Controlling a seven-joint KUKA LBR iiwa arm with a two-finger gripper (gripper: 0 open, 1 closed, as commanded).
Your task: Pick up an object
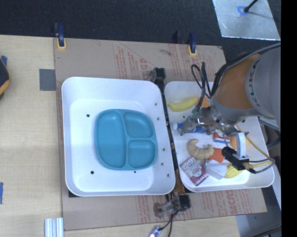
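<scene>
White plastic walls of the right bin (267, 181) ring my gripper (198, 123), which hangs low over its clutter because that is where the pickable things lie. Whether I grip anything, I cannot tell; my own wrist hides it. Just beyond my gripper lies a yellow banana (183, 103), just nearer the camera a tan croissant (199, 150), and past that a red-and-white packet (192, 168). Well off to the far side sits a blue divided plate (125, 138) in the left bin (79, 177), probably untouched by this pick.
</scene>
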